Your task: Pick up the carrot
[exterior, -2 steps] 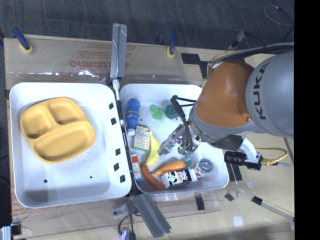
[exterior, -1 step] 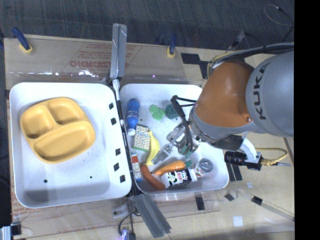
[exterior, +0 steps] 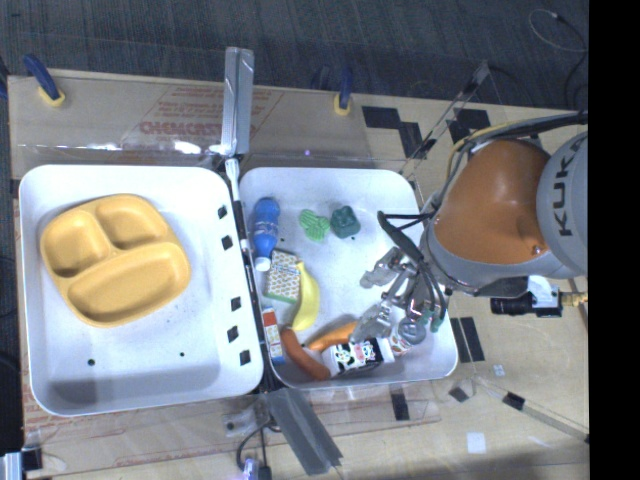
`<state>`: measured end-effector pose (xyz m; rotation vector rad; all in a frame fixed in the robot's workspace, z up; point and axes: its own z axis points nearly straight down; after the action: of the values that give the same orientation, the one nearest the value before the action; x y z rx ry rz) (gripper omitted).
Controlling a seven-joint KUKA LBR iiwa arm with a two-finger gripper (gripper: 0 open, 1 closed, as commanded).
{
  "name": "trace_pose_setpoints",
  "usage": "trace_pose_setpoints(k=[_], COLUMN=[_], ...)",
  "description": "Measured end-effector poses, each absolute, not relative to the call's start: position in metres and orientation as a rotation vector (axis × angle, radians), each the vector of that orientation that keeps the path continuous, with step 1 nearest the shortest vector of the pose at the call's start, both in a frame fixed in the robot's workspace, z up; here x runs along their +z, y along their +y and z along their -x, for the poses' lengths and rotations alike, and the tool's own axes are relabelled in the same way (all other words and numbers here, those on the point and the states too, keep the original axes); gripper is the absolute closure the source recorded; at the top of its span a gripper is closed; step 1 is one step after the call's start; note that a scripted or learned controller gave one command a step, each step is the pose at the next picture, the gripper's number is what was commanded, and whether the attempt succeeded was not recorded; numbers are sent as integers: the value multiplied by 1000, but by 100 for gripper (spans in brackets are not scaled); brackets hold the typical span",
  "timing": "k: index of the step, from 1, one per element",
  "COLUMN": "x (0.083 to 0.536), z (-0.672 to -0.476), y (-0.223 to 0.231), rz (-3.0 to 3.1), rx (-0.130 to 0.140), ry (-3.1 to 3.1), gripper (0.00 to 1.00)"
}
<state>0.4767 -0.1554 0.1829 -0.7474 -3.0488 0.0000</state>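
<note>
While the orange tapered carrot (exterior: pixel 331 334) lies low in the right white bin (exterior: pixel 330 180), the gripper (exterior: pixel 388 313) hangs just beside its tip; finger state: cannot tell. Risk, as I judge it: red sausage (exterior: pixel 303 356) and black-and-white carton (exterior: pixel 359 355) crowd it, so a closing grasp could catch them instead.

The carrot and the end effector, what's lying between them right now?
Nothing in the camera view: the carrot lies just left of the end effector, with bare white bin floor between them. The black-and-white carton sits just below that gap.
</note>
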Motion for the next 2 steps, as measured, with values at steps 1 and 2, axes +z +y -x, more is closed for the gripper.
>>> trace_pose_setpoints(k=[1, 2], x=[113, 97], z=[-482, -524], y=[-156, -115], rz=[306, 141], rx=[0, 7], ry=[-3141, -3154], gripper=[0, 0])
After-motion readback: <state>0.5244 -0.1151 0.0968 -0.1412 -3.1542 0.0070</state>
